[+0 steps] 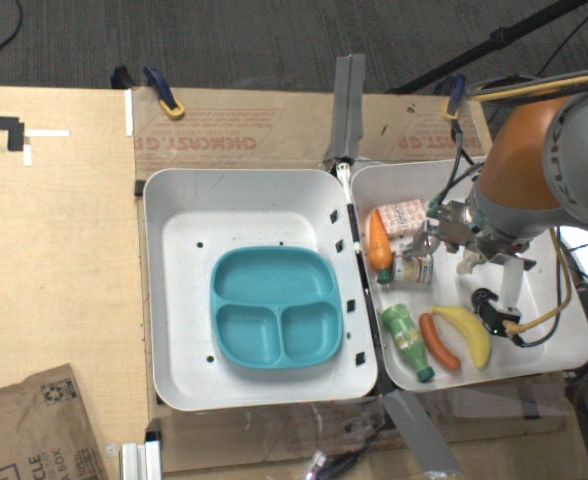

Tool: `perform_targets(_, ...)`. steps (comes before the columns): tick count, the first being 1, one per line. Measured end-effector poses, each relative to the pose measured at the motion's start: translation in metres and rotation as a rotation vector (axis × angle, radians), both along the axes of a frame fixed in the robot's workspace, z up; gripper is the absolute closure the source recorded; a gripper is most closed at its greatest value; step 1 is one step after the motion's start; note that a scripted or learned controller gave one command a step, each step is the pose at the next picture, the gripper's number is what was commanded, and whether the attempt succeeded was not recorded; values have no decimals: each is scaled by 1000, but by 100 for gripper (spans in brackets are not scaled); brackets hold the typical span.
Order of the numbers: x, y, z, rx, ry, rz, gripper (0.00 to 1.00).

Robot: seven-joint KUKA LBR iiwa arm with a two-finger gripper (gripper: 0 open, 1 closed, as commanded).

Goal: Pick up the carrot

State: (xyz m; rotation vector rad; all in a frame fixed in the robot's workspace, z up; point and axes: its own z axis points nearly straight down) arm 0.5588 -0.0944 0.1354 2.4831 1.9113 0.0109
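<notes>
The carrot (378,245) is short and orange. It lies lengthwise against the left wall of the right bin (564,353), near the back. My gripper (426,245) hangs low over the middle of that bin, just right of the carrot and apart from it. It is above a small jar (411,269) lying on its side. The grey wrist with its orange band comes in from the right and hides part of the bin floor behind it.
A pink-and-white packet (400,215) lies behind the carrot. A green bottle (406,341), a red sausage (440,342) and a banana (467,332) lie at the bin's front. The left bin (169,268) holds a teal divided plate (276,307). Black cables trail beside the banana.
</notes>
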Motion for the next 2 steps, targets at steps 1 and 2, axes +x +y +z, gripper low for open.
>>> perform_targets(1, -55, 1, -34, 2, -15, 50, 0)
perform_targets(2, -55, -2, -26, -2, -13, 43, 100)
